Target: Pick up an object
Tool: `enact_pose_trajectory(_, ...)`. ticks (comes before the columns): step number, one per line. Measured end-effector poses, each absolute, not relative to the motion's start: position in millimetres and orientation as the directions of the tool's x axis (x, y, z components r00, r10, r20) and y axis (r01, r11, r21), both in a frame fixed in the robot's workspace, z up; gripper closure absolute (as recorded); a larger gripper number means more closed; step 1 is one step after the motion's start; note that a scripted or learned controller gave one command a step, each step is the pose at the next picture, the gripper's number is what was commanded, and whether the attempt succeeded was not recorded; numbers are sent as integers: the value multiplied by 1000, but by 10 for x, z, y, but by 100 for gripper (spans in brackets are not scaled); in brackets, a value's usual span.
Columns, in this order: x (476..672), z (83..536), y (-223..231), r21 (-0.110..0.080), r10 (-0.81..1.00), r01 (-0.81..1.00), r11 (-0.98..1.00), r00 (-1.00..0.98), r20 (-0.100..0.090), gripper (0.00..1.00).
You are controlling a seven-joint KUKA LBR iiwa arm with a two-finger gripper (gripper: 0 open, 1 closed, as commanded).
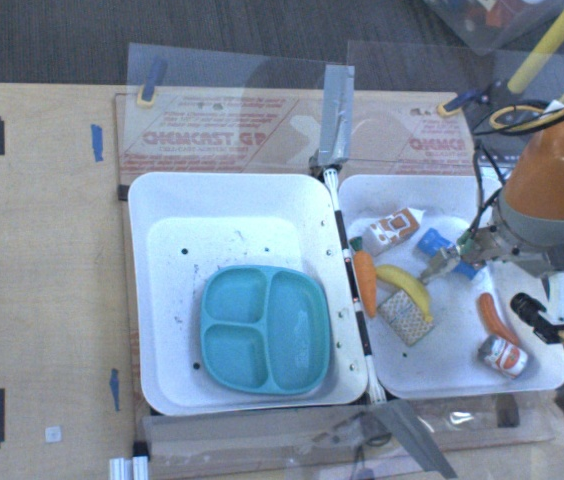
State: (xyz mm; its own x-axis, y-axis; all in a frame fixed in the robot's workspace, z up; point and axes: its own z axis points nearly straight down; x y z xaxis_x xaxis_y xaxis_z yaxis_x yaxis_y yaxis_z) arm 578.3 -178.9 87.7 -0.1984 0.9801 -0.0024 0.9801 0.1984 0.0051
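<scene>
My gripper (449, 260): low in the right bin (552, 368), beside 1 blue block (432, 240). Finger spread: I cannot tell.

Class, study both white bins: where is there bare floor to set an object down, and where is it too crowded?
Left bin: bare floor behind and left of the teal divided plate. Right bin: crowded; carrot, banana, sponge, carton, blue block, sausage, can and gripper leave only a patch between sponge and can.
</scene>
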Motion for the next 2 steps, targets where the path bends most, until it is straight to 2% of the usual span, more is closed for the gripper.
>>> enact_pose_trajectory(1,5793,990,-1810,10,981,981,194,-194,-5,100)
enact_pose_trajectory(2,5855,1942,-1114,2,972,972,235,-235,-2,100)
